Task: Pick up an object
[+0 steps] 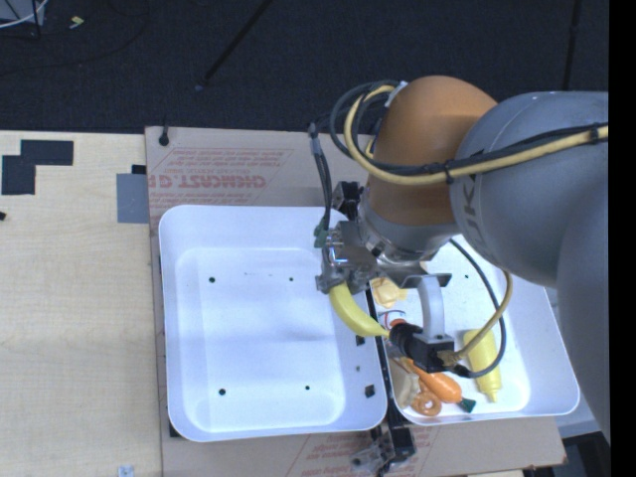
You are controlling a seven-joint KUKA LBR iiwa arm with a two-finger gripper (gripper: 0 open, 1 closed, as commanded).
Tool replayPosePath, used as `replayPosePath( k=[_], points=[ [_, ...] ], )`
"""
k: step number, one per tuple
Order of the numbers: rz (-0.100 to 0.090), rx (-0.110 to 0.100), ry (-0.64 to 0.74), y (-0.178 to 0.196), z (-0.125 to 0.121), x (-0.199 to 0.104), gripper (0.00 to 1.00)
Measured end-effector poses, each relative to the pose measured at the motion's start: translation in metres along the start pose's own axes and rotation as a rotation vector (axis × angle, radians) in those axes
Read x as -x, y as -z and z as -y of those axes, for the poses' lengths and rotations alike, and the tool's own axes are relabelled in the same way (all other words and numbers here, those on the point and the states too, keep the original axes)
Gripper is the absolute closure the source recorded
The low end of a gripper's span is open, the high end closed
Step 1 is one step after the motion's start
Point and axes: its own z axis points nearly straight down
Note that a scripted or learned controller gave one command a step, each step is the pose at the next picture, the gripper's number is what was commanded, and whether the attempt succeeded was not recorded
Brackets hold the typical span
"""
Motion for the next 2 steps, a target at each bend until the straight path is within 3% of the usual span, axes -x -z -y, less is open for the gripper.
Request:
replayPosePath(
  k=[1, 2],
  points=[
    [0.0, 0.001, 0.002, 0.047, -0.004, -0.056, 1.0],
    [-0.001, 0.0, 0.005, 0.065, 0.005, -0.147, 1.0]
  ],
)
